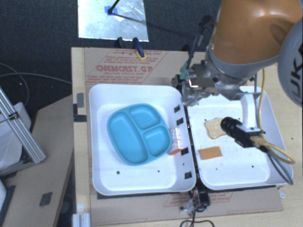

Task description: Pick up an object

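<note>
My gripper hangs over the far end of the divide between the two bins, under the big orange and grey wrist. A blue divided plate lies in the left bin. A small white and orange packet rests against the plate's right edge, near the divide. In the right bin lie a pale tan toast-shaped piece and a flat orange-brown square. The gripper is well above and behind all of them, touching none.
A black cylinder with a yellow cable hangs from the arm over the right bin, just right of the tan piece. Black clips line the divide. A cardboard sheet lies under the bins, with a blue and yellow tool at the back.
</note>
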